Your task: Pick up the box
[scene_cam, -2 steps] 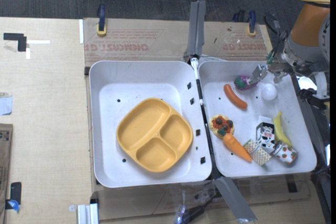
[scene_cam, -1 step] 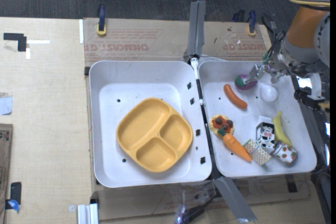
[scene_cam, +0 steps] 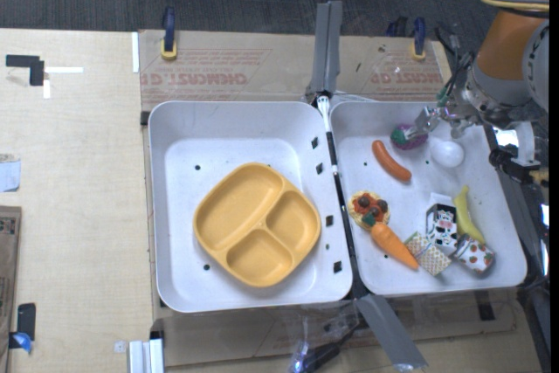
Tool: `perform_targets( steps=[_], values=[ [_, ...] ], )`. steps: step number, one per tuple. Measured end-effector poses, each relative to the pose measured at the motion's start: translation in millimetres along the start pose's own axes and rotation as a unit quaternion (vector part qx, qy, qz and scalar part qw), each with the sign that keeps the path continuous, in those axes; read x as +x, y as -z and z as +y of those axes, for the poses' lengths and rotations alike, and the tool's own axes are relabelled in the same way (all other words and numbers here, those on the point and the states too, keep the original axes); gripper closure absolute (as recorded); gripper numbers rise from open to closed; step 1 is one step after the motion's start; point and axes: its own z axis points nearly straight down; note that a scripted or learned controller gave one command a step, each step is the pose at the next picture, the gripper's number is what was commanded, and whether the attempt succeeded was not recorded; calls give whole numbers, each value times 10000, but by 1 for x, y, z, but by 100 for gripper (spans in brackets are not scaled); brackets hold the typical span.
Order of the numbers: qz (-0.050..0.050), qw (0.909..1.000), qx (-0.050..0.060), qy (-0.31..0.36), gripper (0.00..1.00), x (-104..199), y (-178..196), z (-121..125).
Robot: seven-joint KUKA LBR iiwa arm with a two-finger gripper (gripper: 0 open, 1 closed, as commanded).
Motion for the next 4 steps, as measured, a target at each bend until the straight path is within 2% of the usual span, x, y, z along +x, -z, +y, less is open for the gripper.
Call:
perform_targets(
  steps=[1,2,3,4],
  values=[
    [13,10000,-48,7,100,2,13,3],
    [14,10000,-43,9,0,2,12,3],
    [-4,9990,9,451,0,13,5,-1],
    [64,9989,40,460,0,-13,-15,-31]
  ],
)
